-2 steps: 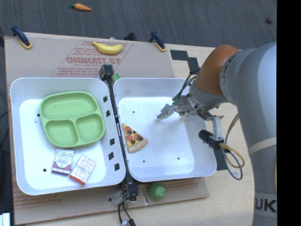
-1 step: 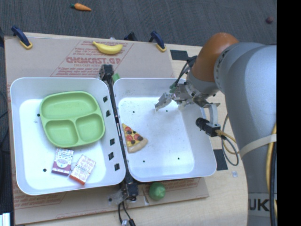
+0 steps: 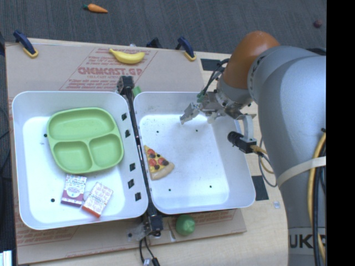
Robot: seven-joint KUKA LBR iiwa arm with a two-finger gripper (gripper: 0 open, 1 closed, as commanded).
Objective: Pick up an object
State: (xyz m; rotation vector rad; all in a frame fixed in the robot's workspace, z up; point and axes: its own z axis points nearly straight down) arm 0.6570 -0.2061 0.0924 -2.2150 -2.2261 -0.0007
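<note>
Bench: we see two shallow white bins side by side on a sheet of printed cardboard, which blue clamps hold at its far edge; the floor beyond is dark grey carpet.
Stray things: a banana lies on the cardboard behind the bins, a carrot on the carpet, and a green ball just in front of the right bin.
Left bin: we find a green divided plate and, nearer us, two small cartons side by side.
Right bin: a pizza slice lies near the wall shared with the left bin.
Arm: it reaches in from the right, its orange band high, its wrist bent toward the right bin's far edge.
Gripper: it hovers over the far part of the right bin, well apart from the pizza slice; we see nothing between its fingers, and we cannot tell how wide they stand.
Pizza slice axis: it runs diagonally, its tip toward the far left and its crust toward the near right.
</note>
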